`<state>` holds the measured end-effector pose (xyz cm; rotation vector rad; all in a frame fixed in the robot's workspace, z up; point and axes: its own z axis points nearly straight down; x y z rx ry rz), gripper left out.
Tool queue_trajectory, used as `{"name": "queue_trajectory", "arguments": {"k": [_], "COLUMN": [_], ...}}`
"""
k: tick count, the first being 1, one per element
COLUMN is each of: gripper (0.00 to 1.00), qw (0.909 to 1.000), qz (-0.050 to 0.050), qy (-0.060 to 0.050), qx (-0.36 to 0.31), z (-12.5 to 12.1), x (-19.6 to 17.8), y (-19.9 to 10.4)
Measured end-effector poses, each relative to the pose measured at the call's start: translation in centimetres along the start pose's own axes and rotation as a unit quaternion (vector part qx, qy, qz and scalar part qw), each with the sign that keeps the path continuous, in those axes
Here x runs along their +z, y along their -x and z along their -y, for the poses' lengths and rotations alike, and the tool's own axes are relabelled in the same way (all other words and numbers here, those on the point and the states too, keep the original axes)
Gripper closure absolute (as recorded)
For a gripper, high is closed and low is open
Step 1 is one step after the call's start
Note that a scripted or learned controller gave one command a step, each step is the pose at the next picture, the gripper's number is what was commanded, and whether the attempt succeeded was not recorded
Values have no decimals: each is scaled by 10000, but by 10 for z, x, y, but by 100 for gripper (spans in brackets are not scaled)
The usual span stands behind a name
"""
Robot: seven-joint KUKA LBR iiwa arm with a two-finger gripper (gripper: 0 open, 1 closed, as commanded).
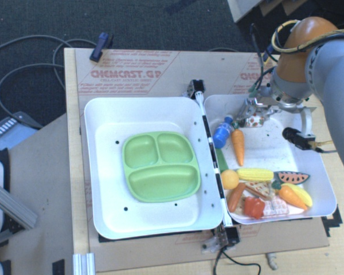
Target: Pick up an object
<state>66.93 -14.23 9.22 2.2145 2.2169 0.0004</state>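
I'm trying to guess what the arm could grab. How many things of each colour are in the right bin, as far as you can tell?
Orange: 3, the upright toy carrot, the small round fruit, a second carrot
Yellow: 2, the plastic corn cob, the banana
Blue: 1, the small plastic bottle
Red: 2, the watermelon slice, the tomato-like piece
Total: 8; the heap hides others.

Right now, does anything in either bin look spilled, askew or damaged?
Nothing stands out. The green divided plate lies flat in the left bin. The toy food, including a carrot and corn cob, lies loosely piled inside the right bin, none over the rim.
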Motion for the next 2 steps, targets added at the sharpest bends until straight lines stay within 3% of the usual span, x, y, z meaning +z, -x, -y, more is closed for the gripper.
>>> {"name": "queue_trajectory", "arguments": {"k": [1,2], "gripper": [100,100], "qw": [10000,10000], "qz": [5,-33], "qy": [-3,-26], "qx": [6,0], "z": [0,99], "x": [-1,-95], "y": [-35,-84]}}
